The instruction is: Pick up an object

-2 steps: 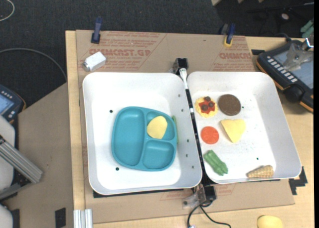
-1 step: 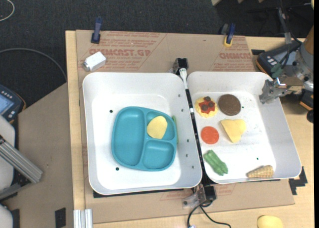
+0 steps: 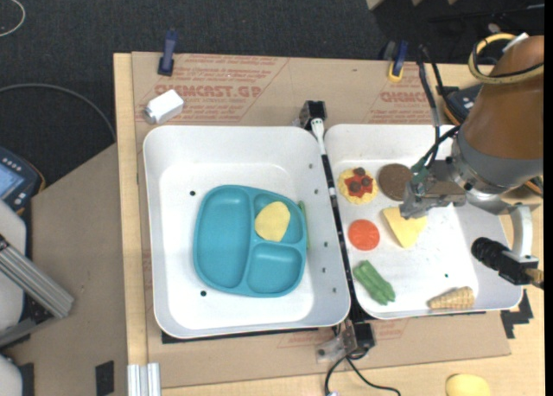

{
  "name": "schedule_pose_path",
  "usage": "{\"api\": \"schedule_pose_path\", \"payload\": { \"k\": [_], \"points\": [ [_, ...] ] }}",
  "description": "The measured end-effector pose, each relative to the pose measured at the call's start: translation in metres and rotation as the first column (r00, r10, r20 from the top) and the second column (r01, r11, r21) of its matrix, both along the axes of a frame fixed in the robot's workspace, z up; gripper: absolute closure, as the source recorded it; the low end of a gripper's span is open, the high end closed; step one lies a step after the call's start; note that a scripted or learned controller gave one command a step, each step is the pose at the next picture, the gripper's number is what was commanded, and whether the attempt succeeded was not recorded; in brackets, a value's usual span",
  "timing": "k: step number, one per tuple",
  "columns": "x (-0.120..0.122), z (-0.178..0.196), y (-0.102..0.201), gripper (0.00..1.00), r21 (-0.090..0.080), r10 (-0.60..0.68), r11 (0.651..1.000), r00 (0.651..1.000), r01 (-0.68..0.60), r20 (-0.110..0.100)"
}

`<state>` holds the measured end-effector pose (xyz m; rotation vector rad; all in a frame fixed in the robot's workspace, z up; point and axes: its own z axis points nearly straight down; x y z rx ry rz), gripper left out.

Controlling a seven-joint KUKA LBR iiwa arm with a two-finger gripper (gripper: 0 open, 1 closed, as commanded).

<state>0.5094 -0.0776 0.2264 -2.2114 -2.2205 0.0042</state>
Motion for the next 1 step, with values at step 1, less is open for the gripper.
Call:
{"api": "schedule_pose_path", "payload": {
  "k": [1],
  "points": [
    [-0.0309, -0.0351, 0.0774, 1.0, 0.0, 0.002, 1.0, 1.0, -0.002, -0.001]
  ]
}}
